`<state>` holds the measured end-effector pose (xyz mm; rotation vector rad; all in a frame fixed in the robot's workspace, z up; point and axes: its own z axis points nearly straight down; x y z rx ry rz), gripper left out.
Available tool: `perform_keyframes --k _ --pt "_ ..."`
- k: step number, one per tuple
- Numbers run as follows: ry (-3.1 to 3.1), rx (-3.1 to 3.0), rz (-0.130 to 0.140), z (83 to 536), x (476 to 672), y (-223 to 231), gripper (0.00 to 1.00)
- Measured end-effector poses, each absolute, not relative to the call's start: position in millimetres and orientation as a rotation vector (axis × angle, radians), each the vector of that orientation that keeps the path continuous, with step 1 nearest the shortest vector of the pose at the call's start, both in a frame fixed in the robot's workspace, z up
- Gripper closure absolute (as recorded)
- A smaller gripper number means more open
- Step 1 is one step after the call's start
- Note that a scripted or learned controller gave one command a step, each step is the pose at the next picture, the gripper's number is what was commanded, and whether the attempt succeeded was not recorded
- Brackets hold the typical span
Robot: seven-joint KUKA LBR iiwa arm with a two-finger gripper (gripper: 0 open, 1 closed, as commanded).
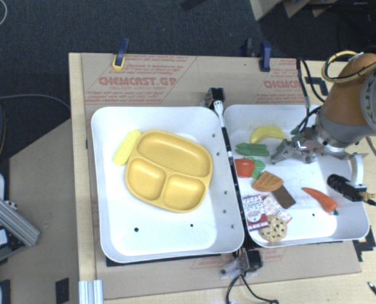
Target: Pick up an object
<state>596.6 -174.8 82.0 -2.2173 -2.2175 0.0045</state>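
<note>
In the right bin (pixel 349 230), which I use as the landmark, you see the gripper (pixel 283 154) in the far half, above the small toys. Its two metal fingers (pixel 278 152) are spread apart a little and nothing is between them, so it holds no object. Just beside its tips, toward the bin's far wall, lies a yellow banana (pixel 268 133), and a green pepper (pixel 252 149) is near it toward the bin's left wall. More to the middle are a red tomato (pixel 244 167), a brown bread piece (pixel 268 182) and an orange carrot (pixel 320 199). At the near edge lies a cookie (pixel 273 228). Left of the right bin, the other bin carries a yellow tray (pixel 168 170). You can judge the task as only starting: no object is lifted. What is left is to go down, close on one toy and raise it.
</note>
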Motion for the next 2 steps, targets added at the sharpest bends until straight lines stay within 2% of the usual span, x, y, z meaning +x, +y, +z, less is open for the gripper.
perform_keyframes --k 1,2 --pt "-2.221 -2.223 -0.001 96.4 598.2 -175.6 1.0" --pt "-2.225 -2.225 -0.004 141.2 594.5 -172.9 1.0"
